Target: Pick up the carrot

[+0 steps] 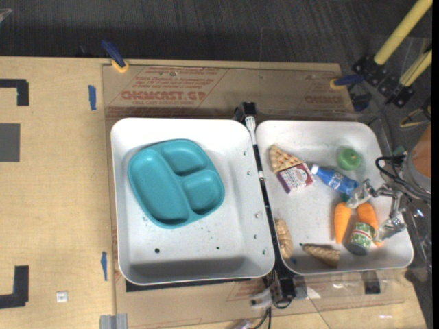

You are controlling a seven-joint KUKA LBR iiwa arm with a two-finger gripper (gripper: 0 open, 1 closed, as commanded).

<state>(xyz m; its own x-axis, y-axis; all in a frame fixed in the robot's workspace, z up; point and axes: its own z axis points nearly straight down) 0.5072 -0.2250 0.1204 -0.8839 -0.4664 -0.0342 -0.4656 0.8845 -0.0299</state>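
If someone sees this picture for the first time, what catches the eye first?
First, the big teal divided plate, alone in the left bin. Then the crowded right bin: an orange carrot among small toy foods, with the tool low over its right side, beside a second orange piece.

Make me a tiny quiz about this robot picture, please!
1. True or false: the teal three-compartment plastic plate lies in the left shallow white bin.
2. Which bin holds the small orange toy carrot? A) left B) right
3. What colour is the small round cup near the right bin's far edge?

Key: 1 true; 2 B; 3 green. The metal two-finger gripper hovers at the right bin, beside the carrot.
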